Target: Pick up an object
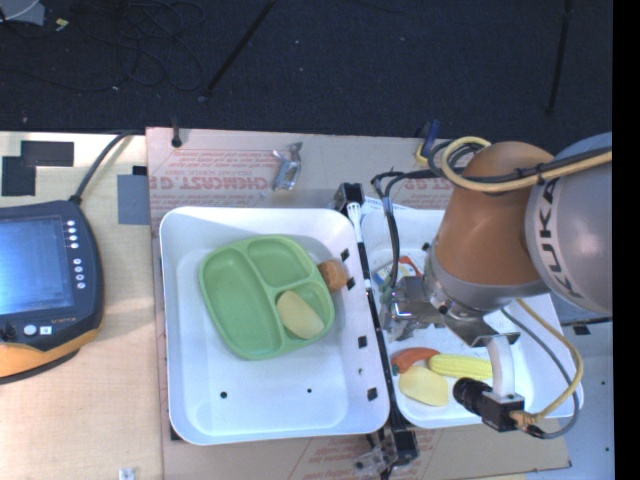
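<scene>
Arm wrist and gripper (405, 303) low over the right bin (560, 393), centre-right of frame, the orange-banded body covering most of it; cannot tell the tool's state from this slant. Nearest candidates lie just below the tool toward the lower frame edge: a yellow corn cob (462, 366) with long axis left-right, a red piece (412, 357) at its left end, a pale yellow piece (426, 389) touching beneath. Likely obstructions are the bin divider (366, 298) tight on the left and looping cables, while the left bin (190, 388) holds a green tray (240, 288) bearing a pale slice (301, 314), with a brown item (333, 274) at its right rim
</scene>
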Motion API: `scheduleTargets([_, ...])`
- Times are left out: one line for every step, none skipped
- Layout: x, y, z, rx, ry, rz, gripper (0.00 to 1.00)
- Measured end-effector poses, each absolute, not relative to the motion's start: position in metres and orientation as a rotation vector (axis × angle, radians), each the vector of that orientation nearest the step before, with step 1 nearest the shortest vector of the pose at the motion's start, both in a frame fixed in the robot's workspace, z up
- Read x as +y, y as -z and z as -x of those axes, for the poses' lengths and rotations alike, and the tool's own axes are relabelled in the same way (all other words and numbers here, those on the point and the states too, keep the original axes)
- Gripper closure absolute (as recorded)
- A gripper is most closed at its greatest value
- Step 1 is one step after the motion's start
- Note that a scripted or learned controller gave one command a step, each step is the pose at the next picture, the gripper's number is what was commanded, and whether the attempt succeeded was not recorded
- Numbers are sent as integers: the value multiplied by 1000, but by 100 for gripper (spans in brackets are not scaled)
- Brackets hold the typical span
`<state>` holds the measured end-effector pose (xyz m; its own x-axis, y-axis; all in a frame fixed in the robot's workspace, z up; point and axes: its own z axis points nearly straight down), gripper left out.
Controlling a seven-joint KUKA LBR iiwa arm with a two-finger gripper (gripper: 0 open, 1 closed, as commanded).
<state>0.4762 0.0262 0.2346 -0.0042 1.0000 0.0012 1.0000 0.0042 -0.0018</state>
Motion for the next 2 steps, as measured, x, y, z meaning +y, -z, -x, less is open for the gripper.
scheduleTargets([-45,-295,-476,-2218,1,2230,100])
scheduleTargets([-41,-291,-476,-2220,-4,2220,0])
